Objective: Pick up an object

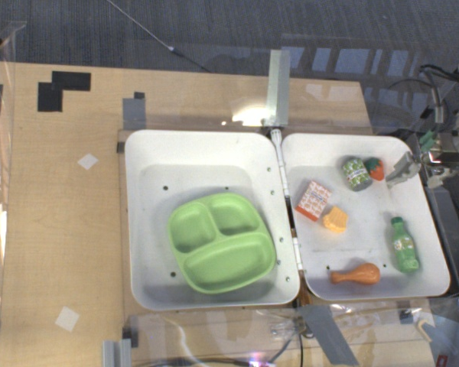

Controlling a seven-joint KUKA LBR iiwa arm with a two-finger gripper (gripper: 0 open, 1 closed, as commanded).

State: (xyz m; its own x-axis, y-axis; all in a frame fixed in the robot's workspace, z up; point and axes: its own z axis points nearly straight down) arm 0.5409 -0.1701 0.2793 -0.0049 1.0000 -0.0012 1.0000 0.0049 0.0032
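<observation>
Nearest to the camera is the front edge of the pale wooden bench (pixel 61 228), which carries everything else. On it two shallow white plastic bins stand side by side, with their inner walls touching.

The left bin (pixel 138 205) holds a light green plastic plate with three compartments (pixel 222 241), lying flat and a little rotated, near the middle of the bin floor.

The right bin (pixel 359 239) holds the small objects that could be picked. A green plastic bottle with a white label (pixel 403 245) lies near the right wall. An orange-brown toy chicken drumstick (pixel 357 274) lies close to the front wall, with its thin end pointing left. A round green can with a patterned label (pixel 356 173) is in the far part, and a small red-orange piece (pixel 376 169) is just beside it on the right. A small pink and white box (pixel 314 199) lies near the left wall, and a yellow wedge like cheese (pixel 335 219) is just beside it, toward the front.

The grey metal gripper (pixel 404 168) is at the far right wall of the right bin, near the red-orange piece. Nothing is seen held in it, and I cannot tell if it is released or clenched.
</observation>
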